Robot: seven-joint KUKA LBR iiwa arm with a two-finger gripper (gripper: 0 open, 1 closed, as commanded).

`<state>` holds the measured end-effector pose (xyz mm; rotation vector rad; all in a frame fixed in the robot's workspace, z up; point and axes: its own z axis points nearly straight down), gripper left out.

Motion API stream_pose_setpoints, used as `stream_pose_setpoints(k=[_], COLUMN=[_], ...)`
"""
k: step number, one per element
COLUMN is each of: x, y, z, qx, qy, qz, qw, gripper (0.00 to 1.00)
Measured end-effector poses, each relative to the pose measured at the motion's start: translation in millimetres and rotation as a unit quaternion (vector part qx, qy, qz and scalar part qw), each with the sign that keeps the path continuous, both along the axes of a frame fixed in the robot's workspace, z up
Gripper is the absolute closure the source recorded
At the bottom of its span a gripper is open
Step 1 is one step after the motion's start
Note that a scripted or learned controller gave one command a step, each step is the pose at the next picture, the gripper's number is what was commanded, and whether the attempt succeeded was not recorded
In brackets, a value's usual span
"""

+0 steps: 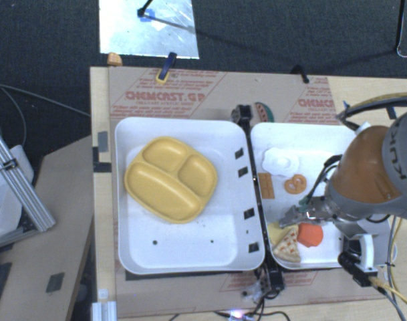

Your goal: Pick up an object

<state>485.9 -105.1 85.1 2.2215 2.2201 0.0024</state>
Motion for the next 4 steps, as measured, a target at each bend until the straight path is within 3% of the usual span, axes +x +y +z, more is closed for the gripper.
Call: stream_pose_setpoints(k=[1,2,3,4], x=[65.6,16.4,68.9,65.8], y=[17.2,6.8,-21.9,-94.8], z=[7.4,-1.6,20.5,5.4], qx=[-0.0005,0.0002,-0.0018,0.002], qy=[-0.003,0.003,-0.003,-0.002], qz=[0.004,0.0,0.002,0.0], qw=[1.0,1.0,1.0,1.0], gripper=[0.0,0.0,0.0,0.0])
